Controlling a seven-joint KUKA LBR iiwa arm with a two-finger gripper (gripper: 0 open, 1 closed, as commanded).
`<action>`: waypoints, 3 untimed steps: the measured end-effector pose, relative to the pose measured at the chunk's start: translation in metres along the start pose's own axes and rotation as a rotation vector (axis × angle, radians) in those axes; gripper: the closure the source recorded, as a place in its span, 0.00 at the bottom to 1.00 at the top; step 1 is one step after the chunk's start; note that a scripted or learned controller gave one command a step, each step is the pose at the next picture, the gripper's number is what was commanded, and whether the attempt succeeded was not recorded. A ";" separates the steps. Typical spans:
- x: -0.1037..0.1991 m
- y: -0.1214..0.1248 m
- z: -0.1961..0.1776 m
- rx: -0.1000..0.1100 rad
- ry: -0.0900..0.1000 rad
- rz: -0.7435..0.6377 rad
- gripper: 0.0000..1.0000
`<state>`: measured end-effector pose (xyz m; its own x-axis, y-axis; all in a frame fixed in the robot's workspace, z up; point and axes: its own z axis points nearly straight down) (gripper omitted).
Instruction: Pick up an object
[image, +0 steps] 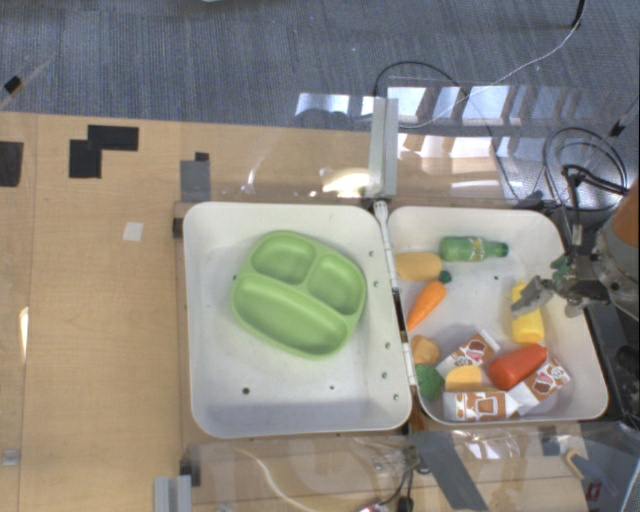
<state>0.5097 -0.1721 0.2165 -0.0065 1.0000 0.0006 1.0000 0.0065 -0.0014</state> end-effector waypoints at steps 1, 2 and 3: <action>-0.030 0.027 0.123 -0.002 0.001 0.103 0.00; -0.030 0.028 0.115 -0.001 0.001 0.102 1.00; 0.041 -0.001 0.099 0.001 0.001 0.080 1.00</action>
<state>0.5086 -0.1314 0.1173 0.0735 0.9973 0.0012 0.9973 -0.0735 -0.0020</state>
